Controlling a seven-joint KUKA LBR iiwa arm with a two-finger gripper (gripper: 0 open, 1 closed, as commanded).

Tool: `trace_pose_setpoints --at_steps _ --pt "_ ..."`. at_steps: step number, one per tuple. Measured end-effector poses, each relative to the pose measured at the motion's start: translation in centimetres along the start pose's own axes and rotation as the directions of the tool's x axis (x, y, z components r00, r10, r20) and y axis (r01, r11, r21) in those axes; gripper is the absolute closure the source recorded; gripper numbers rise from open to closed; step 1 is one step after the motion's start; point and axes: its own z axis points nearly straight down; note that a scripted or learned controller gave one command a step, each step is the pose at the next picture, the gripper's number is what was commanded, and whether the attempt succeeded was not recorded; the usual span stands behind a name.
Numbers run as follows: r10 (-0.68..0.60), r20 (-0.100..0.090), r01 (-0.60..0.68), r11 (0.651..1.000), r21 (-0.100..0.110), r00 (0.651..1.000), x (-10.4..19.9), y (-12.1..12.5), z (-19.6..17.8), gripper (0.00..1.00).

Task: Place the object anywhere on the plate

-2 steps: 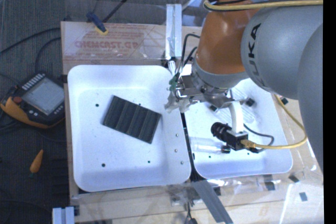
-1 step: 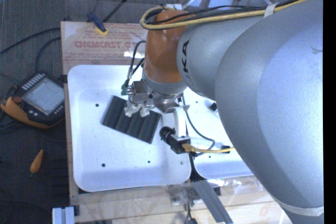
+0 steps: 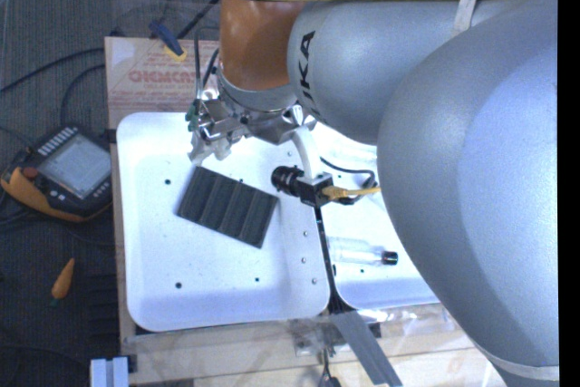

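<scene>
**Hand above the far corner of the left bin, plate lying apart**

The grey arm [image 3: 453,149] comes in from the right and covers a big part of the right bin [image 3: 381,290]. Its orange band [image 3: 258,23] is above the far edge of the left bin [image 3: 145,285], and the hand [image 3: 208,139] hangs under it, over the far part of this bin. I cannot tell from this view if the hand is wide or narrow, and I see nothing held in it.

The dark ribbed plate [image 3: 227,207] lies flat on the floor of the left bin, near the middle, turned a little slantwise. It is just on the near side of the hand, and I cannot tell if they touch.

A clear tube [image 3: 361,256] with a black cap lies in the right bin, close to the wall between the two bins, well apart from the plate.

Behind the left bin stands a piece of cardboard [image 3: 149,72] with red letters. On the floor at the left of the desk [image 3: 227,353] are a control pendant [image 3: 59,172] and a small orange thing [image 3: 62,278].
</scene>
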Motion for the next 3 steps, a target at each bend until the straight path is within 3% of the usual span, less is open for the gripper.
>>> trace_pose_setpoints --at_steps 1,2,3 --pt "-0.61 0.001 0.61 0.793 -0.005 0.793 1.2 0.6 -7.5 1.0" --pt "-0.73 0.004 0.73 0.684 -0.005 0.684 1.7 4.6 -16.3 1.0" --pt "-0.962 0.005 0.962 0.275 -0.005 0.275 0.6 7.9 -11.0 1.0"
